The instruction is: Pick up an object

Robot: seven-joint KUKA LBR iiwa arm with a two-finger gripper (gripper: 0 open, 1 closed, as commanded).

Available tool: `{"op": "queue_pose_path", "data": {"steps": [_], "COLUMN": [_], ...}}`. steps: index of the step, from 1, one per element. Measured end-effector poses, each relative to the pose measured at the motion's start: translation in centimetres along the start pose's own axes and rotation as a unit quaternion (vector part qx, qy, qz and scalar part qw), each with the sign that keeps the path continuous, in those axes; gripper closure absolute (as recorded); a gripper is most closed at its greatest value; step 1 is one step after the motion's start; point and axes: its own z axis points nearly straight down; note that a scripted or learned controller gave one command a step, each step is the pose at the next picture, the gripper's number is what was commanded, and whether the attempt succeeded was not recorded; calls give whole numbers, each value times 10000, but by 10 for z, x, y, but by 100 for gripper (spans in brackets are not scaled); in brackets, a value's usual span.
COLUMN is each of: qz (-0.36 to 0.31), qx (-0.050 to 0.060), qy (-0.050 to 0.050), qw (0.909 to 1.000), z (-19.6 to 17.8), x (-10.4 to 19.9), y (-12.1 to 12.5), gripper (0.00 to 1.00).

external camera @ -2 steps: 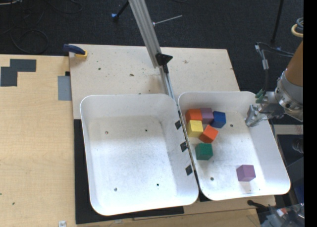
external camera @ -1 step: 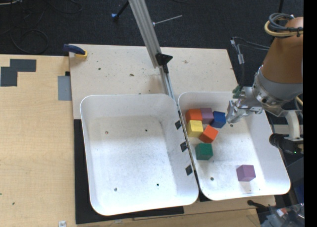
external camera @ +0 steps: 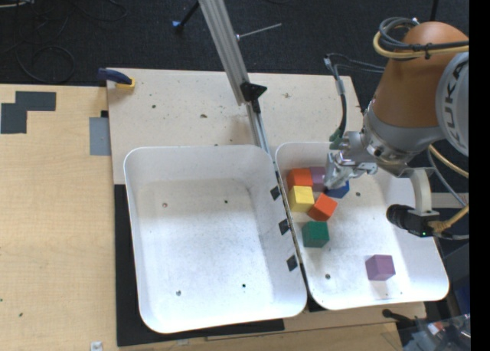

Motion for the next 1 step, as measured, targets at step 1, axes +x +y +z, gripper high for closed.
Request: {"op": "queue_pose_path", "data": {"steps": [1], "qz": [-1], "qx": [-4], "qy": [-1], "qw": [10000], "z": [0], "x": [51], "y": [13], "gripper": [100]}}
